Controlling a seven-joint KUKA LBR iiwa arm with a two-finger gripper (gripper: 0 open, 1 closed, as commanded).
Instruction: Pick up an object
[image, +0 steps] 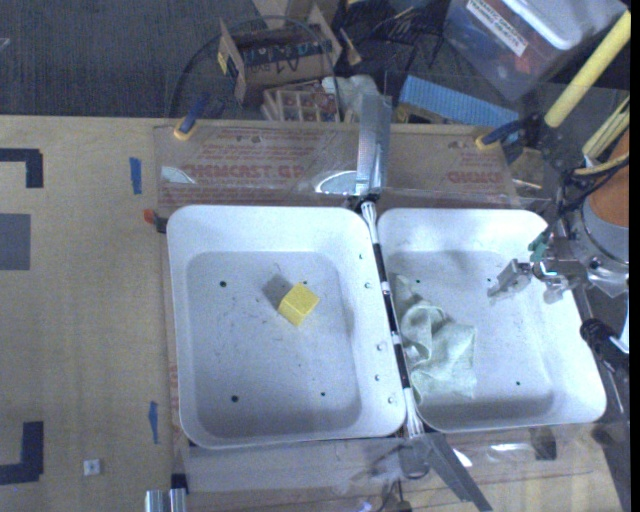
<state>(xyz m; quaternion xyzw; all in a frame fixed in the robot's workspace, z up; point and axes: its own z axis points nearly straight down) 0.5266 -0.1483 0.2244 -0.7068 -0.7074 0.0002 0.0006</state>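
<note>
Centrally in left bin (200, 240): small yellow block (298, 303), tilted. Gripper (520, 280) state unclear, over right bin (570, 400).

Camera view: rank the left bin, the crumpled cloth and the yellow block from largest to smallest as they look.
1. left bin, far the largest.
2. crumpled cloth, lying in the right bin.
3. yellow block, smallest, on the left bin's floor.
The gaps are wide enough that the camera's slant does not change the order.
</note>
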